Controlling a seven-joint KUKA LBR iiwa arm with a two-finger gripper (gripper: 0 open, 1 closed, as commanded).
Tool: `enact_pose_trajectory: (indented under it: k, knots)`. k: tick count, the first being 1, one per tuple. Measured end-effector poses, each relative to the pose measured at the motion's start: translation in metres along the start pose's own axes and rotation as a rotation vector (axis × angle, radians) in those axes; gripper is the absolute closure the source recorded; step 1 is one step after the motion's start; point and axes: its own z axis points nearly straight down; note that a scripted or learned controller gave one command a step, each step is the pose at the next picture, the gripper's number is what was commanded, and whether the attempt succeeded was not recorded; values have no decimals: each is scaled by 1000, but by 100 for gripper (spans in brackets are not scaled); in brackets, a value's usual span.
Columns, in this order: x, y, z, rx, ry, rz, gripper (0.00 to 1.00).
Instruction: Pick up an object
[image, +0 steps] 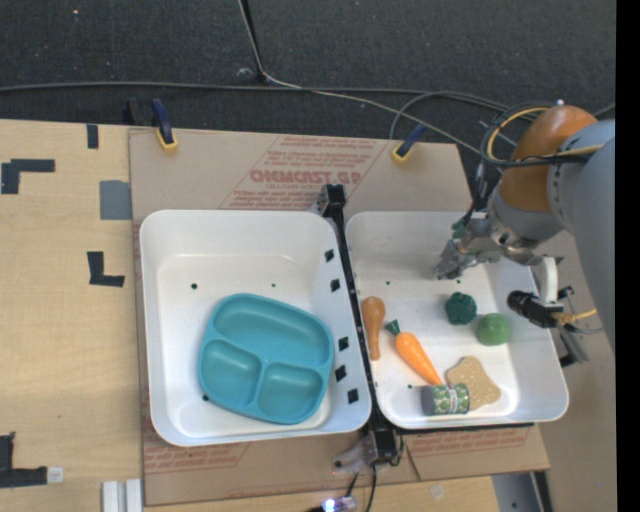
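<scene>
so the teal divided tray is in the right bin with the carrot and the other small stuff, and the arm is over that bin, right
Not quite. The camera view shows the teal divided tray alone in the left bin. The carrot and the other small items lie in the right bin, and the arm's gripper is over that right bin.

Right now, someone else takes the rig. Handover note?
Gripper: low in the right bin, near its back, nothing seen between its fingers; open or shut unclear.
Right bin: dark green ball, light green ball, carrot, tan bottle-shaped piece, toast slice, small can.
Left bin: teal divided tray.
Done: no pick yet.
Left: grasp and lift one object; the dark green ball lies nearest the gripper.
</scene>
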Motion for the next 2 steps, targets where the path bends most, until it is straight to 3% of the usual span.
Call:
enact_pose_trajectory:
  k: [2]
  knots:
    - [3, 10, -98, 1, 5, 1, 100]
